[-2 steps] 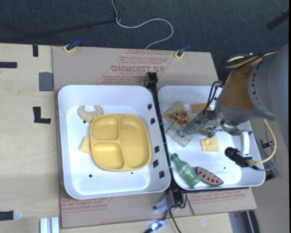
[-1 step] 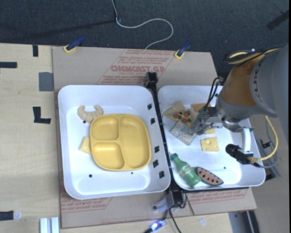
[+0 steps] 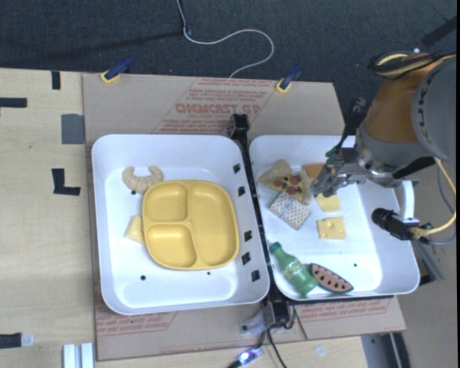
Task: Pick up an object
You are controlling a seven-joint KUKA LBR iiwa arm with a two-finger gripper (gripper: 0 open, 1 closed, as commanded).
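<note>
While 2 white bins sit side by side on the bench, the left bin carries a yellow divided plate, a tan croissant-shaped piece above it and a pale wedge tucked at its left edge. Across the divider, the right bin has a pizza slice near its upper left, a speckled grey packet just below that, a green bottle and a watermelon slice along the bottom wall, and 2 yellow cheese blocks: the upper cheese block and the lower cheese block. The gripper hangs low over the upper part of this bin, the arm reaching in from the right. Its fingers cannot be made out well enough to say whether they are apart or together, and nothing is seen between them. The upper cheese block looks the likeliest target: it lies just below the gripper's tip, almost touching it in this slanted view, with the pizza slice just to the tip's left. A short drop toward the near side would probably meet the block.
</note>
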